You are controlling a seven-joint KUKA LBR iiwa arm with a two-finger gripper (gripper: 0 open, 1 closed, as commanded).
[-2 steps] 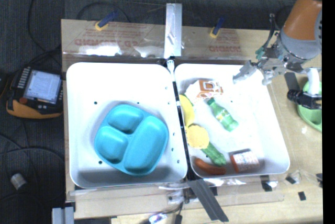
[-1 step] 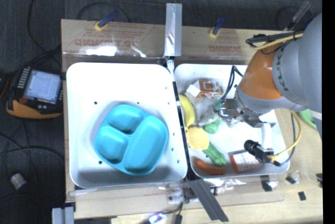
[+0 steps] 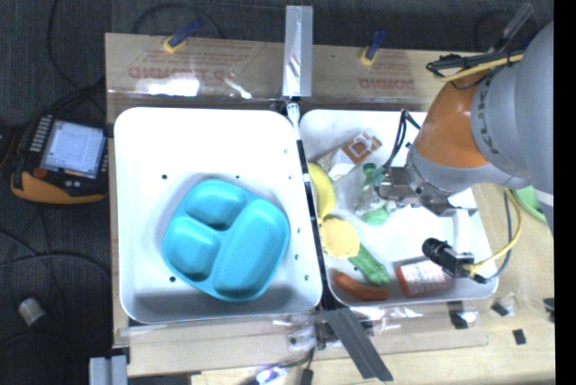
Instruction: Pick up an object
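Objects for picking lie crowded in the right bin [image 3: 481, 226], and the one nearest our gripper [image 3: 376, 192] is a small green item [image 3: 374, 215] just below it, near the bin's middle. Whether the gripper is open or closed we cannot tell from this slant. Around the green item we see a yellow round piece [image 3: 339, 238] and a banana [image 3: 320, 187] toward the divider, a green vegetable [image 3: 370, 267] and a red-brown one [image 3: 360, 287] along the near wall, a red-labelled packet [image 3: 420, 275], and a patterned carton [image 3: 360, 147] toward the far wall. To do this well, we judge, we should descend straight over one item, clear of its neighbours, and close only once it is straddled. Our arm [image 3: 490, 127] reaches in from the right, orange band above the wrist, bent down over the bin. The left bin [image 3: 144, 149] holds a blue divided tray [image 3: 227, 237].
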